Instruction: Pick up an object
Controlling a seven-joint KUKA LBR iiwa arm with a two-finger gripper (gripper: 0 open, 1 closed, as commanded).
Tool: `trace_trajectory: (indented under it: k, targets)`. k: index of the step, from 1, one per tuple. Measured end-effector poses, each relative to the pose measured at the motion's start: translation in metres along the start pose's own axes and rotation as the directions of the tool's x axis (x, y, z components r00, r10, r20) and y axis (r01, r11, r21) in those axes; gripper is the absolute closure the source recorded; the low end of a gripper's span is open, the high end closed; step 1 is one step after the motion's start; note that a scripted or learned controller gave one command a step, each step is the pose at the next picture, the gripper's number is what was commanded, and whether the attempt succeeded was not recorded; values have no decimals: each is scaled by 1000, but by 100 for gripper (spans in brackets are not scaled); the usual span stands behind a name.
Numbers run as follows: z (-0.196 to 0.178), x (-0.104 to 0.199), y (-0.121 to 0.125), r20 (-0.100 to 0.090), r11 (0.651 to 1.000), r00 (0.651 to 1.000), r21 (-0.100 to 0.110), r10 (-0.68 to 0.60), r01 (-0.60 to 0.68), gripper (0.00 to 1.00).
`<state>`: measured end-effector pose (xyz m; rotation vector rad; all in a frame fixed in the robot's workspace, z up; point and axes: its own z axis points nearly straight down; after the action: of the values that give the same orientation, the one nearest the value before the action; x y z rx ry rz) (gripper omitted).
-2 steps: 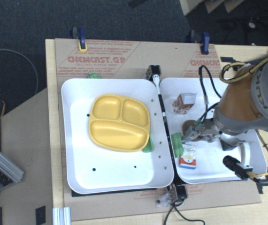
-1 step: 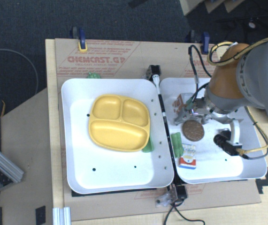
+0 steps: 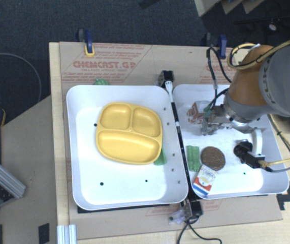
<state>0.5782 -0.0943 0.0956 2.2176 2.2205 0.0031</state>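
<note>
My gripper (image 3: 206, 126) hangs low in the upper left part of the right bin (image 3: 271, 184), under the orange band of the arm (image 3: 251, 85). Just to its left lies a small clear packet with red print (image 3: 194, 112), close to or touching the gripper. Lower in the same bin lie a green strip (image 3: 192, 158) by the left wall, a round brown disc (image 3: 213, 157) and a white carton with red and blue print (image 3: 203, 181). The arm hides the bin's upper right part.
A yellow divided plate (image 3: 129, 132) rests in the left bin (image 3: 119, 187), with a green piece (image 3: 159, 159) poking out under its right edge. A black connector and cable (image 3: 247, 154) hang over the right bin. Clamps (image 3: 88, 42) hold the board's far edge.
</note>
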Motion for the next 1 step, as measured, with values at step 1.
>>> trace_trajectory:
  k: [1]
  targets:
    - [-94, 81, -103, -6, 1000, 1000, 8, -5, 5, 100]
